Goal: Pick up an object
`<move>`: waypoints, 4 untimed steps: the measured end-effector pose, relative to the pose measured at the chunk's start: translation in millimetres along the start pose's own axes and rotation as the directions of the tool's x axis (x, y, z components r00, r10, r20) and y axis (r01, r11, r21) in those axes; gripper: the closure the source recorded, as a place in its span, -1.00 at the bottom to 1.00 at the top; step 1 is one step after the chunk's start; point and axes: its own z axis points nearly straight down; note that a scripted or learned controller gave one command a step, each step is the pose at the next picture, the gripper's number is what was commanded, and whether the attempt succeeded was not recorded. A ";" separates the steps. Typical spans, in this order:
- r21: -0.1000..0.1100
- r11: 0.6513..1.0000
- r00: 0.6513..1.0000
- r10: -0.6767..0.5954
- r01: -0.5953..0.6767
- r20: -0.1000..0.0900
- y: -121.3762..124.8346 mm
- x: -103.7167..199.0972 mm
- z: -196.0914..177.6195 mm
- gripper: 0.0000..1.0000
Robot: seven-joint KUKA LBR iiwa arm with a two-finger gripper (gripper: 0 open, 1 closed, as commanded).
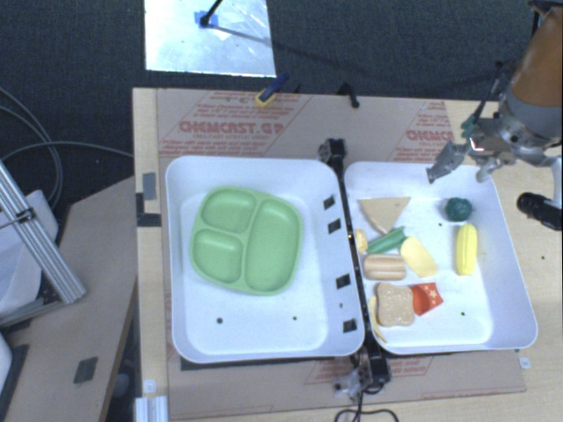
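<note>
The right bin holds several toy foods: a tan wedge, a dark green round piece, a yellow banana-like piece, a green pod, a yellow block, a hot dog, a toast slice and a red piece. My gripper hangs over the bin's far edge, above and just behind the dark green piece. Its two fingers stand apart with nothing between them.
The left bin holds a green divided plate. A black divider runs between the bins. A shiny sheet lies beyond the bench. A metal frame stands at the left.
</note>
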 end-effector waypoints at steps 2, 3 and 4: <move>0.008 1.000 1.000 -0.004 0.004 -0.003 -34.9 93.7 75.7 -1.00; 0.006 1.000 1.000 0.009 -0.009 0.002 -77.4 19.8 174.9 -1.00; 0.005 1.000 1.000 0.001 -0.001 -0.003 -129.5 64.7 170.9 -1.00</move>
